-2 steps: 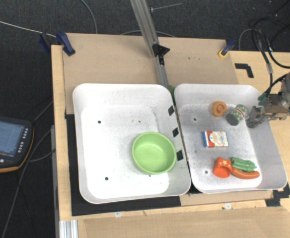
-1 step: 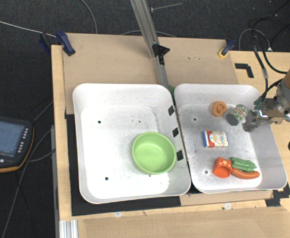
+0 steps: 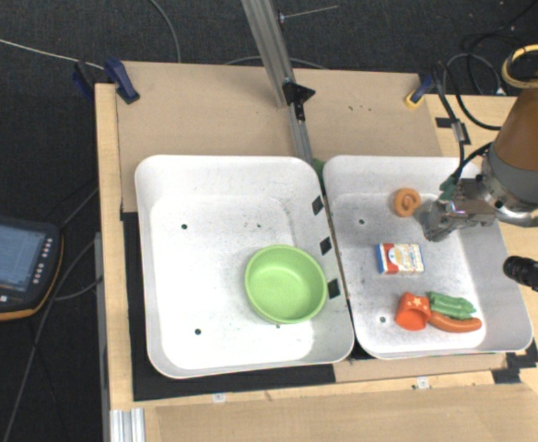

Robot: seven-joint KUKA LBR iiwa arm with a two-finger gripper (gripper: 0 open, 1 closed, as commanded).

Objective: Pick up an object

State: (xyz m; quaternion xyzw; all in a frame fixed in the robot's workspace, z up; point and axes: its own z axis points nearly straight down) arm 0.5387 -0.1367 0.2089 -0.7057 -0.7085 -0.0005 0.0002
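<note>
In the right bin lie an orange-brown ring like a small doughnut, a small white, blue and red box, and a red-orange toy with a green piece across it. My gripper hangs over the right bin, just right of the doughnut and above the box. Nothing shows between its fingers. The grey arm with its orange band comes in from the right edge.
A light green bowl sits in the left bin near its front right corner. A metal post rises at the back between the bins. A pendant with a screen lies off the bench at left.
</note>
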